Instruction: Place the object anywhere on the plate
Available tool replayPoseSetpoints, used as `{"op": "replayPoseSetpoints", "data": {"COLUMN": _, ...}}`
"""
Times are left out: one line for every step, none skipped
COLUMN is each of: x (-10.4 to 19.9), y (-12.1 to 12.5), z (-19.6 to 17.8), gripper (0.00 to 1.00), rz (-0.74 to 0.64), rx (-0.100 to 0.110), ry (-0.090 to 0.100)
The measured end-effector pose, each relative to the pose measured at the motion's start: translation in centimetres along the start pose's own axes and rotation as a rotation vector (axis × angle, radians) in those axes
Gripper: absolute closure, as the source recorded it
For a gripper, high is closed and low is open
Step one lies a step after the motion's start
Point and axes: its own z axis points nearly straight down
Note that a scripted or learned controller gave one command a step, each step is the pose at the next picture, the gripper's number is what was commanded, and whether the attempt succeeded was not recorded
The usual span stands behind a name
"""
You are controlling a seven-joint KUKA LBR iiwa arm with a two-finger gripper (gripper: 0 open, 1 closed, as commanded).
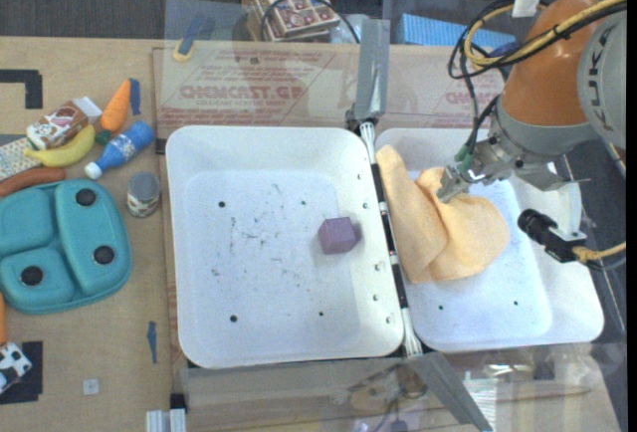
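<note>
Wooden bench (90, 340) bears two white bins (199, 161), where the claw (453, 183) pinches an orange cloth (448, 226).

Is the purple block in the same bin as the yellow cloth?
No. The purple block sits in the left bin, while the yellow cloth lies in the right bin.

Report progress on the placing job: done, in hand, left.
Done: nothing visibly. The purple cube sits loose in the left bin; no plate can be made out in either bin. In hand: the gripper is at the orange cloth in the right bin, touching its raised fold; whether it grips it is unclear. Left: lifting an object and setting it on a plate.
</note>
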Motion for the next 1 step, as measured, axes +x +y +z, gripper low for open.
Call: {"op": "replayPoseSetpoints", "data": {"x": -4.31, "y": 1.65, "z": -15.01, "gripper": 1.00, "rz": 0.090, "rx": -0.001, "ry": 0.000}}
